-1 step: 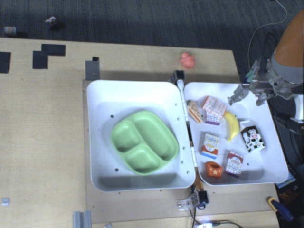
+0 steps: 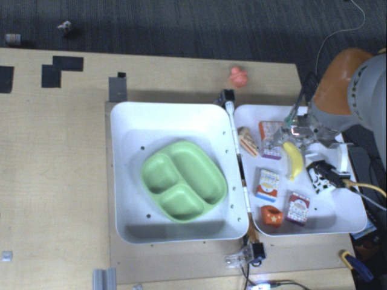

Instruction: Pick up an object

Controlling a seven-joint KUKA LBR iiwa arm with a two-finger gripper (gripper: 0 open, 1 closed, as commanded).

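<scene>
The right bin (image 2: 351, 219) holds several small things. A yellow banana (image 2: 294, 160) lies in its middle, with a red and purple carton (image 2: 271, 139) to its left. A blue and white box (image 2: 266, 184), a pink box (image 2: 298, 208) and an orange toy (image 2: 272, 216) sit nearer the front. By the left wall lies a hot-dog-like piece (image 2: 248, 142). My gripper (image 2: 290, 132) hangs low over the bin's back part, just above the banana's top end and beside the carton. Nothing is visibly lifted.
In the left bin (image 2: 127, 222) lies a green divided plate (image 2: 183, 180). A black and white object (image 2: 320, 177) sits at the right bin's right side near a cable. A pink ball (image 2: 239, 76) rests on the bench behind the bins.
</scene>
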